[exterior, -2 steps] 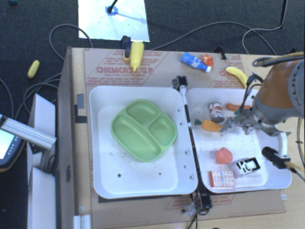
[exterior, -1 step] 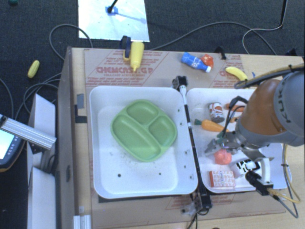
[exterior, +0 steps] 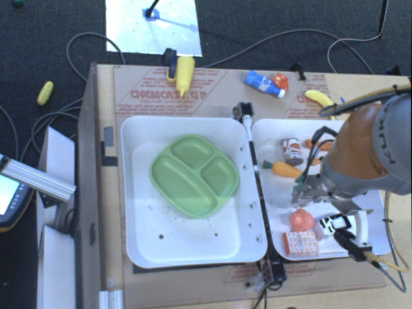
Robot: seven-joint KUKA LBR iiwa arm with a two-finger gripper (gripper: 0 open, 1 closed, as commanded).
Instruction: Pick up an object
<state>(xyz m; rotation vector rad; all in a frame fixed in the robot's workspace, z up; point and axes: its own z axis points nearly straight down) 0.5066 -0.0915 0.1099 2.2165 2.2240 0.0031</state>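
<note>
Here, on a cardboard-topped bench (exterior: 212, 85), two shallow white bins sit side by side. The left bin (exterior: 138, 237) carries a green divided plate (exterior: 194, 174), tilted a little and lying near its middle. The right bin (exterior: 273, 131) carries the small items on offer: a small can with a red-and-white label (exterior: 292, 150) near the top, an orange carrot (exterior: 286, 169) just below it, a pink round toy (exterior: 300, 220) lower down, and a red-and-white checked box (exterior: 300, 243) touching the bin's near edge, just under the pink toy. A black-and-white object (exterior: 336, 223) lies just right of the pink toy.

The grey arm with its orange band (exterior: 360, 150) reaches in from the right, over the right bin. Its gripper (exterior: 308, 192) hangs between the carrot and the pink toy, close above the bin floor; whether the claw is apart or together cannot be told from this angle, and nothing is seen between its fingers.

Outside the bins, a yellow bottle (exterior: 183, 73) rests at the bench's far edge, a blue bottle (exterior: 264, 83) lies on its side beside an orange-red lump (exterior: 279, 80), and a banana (exterior: 318, 98) lies near the far right corner. On the dark floor (exterior: 51, 18), another small yellow object (exterior: 45, 93) lies left of the bench.
</note>
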